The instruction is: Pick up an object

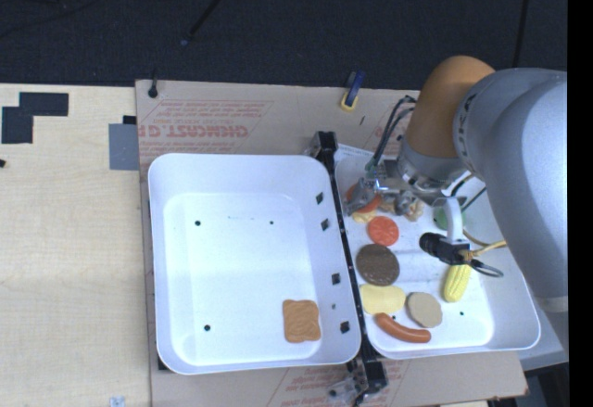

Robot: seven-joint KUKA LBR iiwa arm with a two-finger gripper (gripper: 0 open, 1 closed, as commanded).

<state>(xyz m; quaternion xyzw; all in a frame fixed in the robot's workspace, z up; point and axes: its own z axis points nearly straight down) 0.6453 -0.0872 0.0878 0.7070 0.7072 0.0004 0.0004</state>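
The arm (505,150) reaches in from the right and bends down over the far end of the right bin (514,326), its pincer (384,195) low among the toy food there; whether it is released or clenched cannot be told. Just below it lie a red round piece (383,231), a brown disc (378,264), a pale yellow piece (383,298), a tan oval (425,310), a sausage (402,330) and a corn cob (456,282). The left bin (185,183) holds a waffle-like square (301,320) near its front right corner. Both bins rest on the bench (65,257).
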